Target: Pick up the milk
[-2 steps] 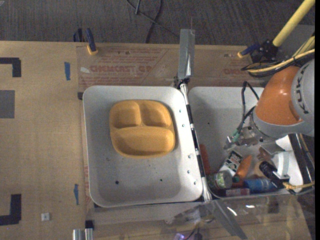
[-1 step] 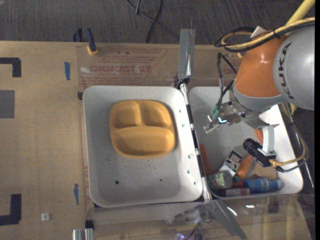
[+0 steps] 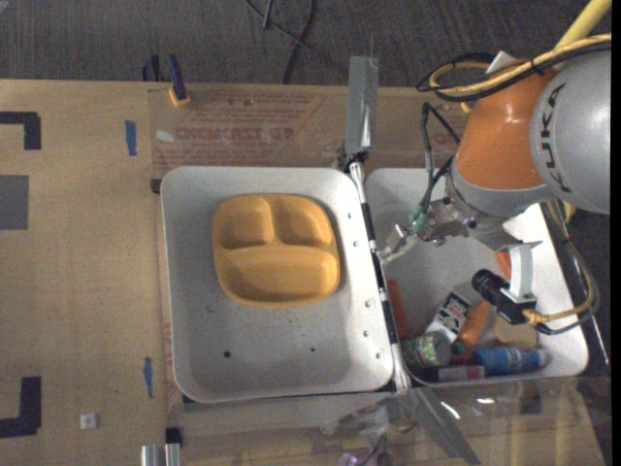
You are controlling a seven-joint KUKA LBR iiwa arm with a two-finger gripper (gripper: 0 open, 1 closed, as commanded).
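Note:
The milk [image 3: 452, 311] is a small white carton with dark print. It lies in the near part of the right bin [image 3: 572, 357], wedged among other items. My gripper [image 3: 400, 240] hangs under the grey and orange arm over the bin's far left part, close to the wall between the bins. It is up and to the left of the milk, apart from it, and I see nothing held in it.
Beside the milk lie an orange carrot-like piece [image 3: 474, 324], a blue bottle [image 3: 511, 359], a green item [image 3: 432, 349] and a red strip [image 3: 393, 309] along the bin wall. The left bin [image 3: 184, 338] holds a yellow divided plate [image 3: 277, 248].

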